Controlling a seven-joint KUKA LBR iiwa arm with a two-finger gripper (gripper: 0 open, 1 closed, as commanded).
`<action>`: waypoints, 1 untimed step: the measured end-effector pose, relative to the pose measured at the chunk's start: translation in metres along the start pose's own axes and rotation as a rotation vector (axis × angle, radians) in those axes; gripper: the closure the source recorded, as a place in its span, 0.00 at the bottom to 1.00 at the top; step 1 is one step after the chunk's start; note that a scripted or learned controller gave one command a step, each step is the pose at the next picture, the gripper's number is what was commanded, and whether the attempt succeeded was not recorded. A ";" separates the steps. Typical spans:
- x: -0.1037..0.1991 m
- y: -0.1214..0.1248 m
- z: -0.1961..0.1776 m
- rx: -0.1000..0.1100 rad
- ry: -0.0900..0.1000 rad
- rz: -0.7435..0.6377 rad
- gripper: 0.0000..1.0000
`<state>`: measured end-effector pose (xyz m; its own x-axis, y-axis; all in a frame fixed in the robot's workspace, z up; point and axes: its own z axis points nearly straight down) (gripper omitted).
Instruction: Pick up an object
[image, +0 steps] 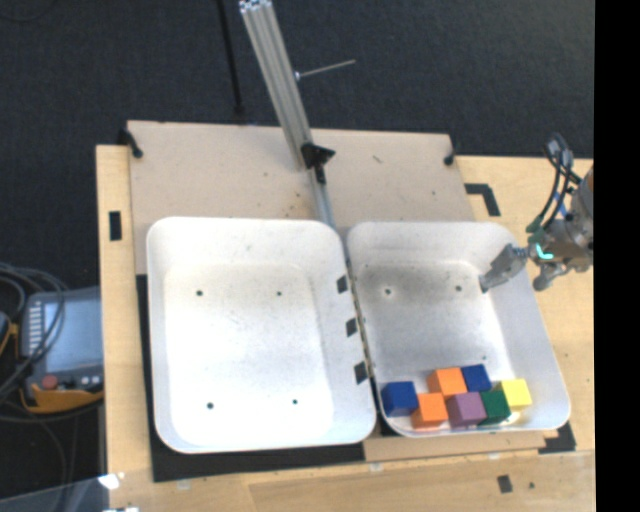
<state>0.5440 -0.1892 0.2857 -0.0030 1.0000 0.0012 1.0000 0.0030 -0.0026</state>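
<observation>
Reaching in from three o'clock, the gripper (520, 268) hangs over the right bin's (420, 320) upper right rim, at about two o'clock of that bin; its two fingers stand apart with nothing between them. Toward five o'clock in the same bin, well apart from the gripper, sits a cluster of cubes: a blue cube (399, 396), two orange ones (449, 381), a purple cube (466, 407), a green cube (495, 404), a yellow cube (516, 392). The left bin (250, 330) lies beside it on the worktop (115, 300).
</observation>
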 end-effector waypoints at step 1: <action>0.000 0.001 -0.002 -0.004 -0.001 0.000 0.00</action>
<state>0.5448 -0.1888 0.2877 -0.0031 1.0000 0.0007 1.0000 0.0030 0.0017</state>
